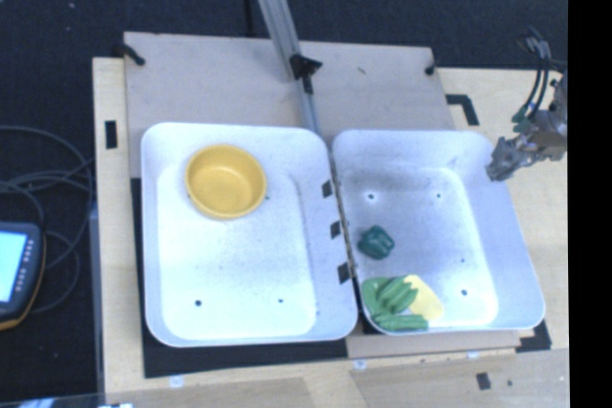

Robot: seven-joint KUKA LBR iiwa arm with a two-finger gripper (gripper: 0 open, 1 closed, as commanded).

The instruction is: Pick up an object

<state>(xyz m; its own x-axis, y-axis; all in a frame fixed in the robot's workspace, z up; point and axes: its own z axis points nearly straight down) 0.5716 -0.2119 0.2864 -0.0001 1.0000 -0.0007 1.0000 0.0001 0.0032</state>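
Observation:
A yellow bowl (226, 181) sits in the upper left of the left bin (172, 301). In the right bin (478, 205) a dark green pepper-like object (376, 243) lies near the left wall. A bunch of light green pods on a yellow piece (402, 299) rests in the bin's front left corner. My gripper (504, 163) hangs at the right bin's upper right rim, well away from all three objects, with nothing visible between its fingers.
A grey metal pole (277, 5) slants down from the top to the divider between the bins. A handheld pendant with a screen (14, 268) lies off the bench at the left. Cables run along the arm at the right edge.

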